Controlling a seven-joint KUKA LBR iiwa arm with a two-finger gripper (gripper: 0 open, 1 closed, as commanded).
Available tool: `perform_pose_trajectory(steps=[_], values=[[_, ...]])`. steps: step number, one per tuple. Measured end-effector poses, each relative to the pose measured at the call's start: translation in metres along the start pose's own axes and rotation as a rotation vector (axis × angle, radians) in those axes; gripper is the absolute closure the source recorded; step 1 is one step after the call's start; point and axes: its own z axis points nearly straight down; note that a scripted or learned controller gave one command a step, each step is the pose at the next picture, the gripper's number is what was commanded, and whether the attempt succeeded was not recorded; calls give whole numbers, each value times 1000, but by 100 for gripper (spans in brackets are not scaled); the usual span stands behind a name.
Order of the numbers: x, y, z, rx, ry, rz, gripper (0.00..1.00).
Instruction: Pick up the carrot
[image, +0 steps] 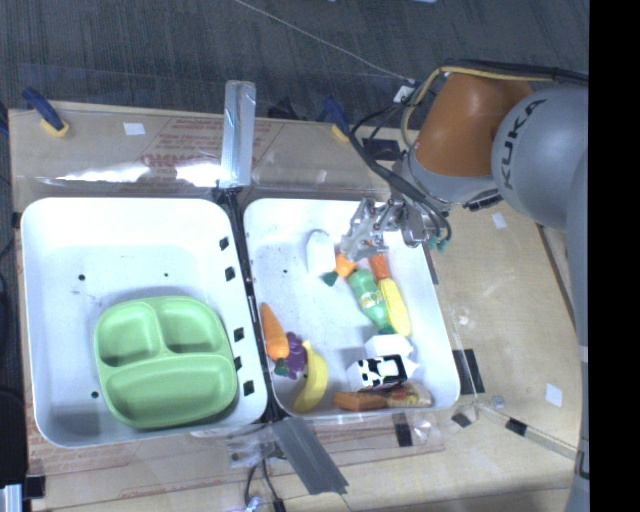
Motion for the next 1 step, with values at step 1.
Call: perform_pose_trajectory(steps=[1], values=[[10, 39, 20, -2, 8, 349, 100]])
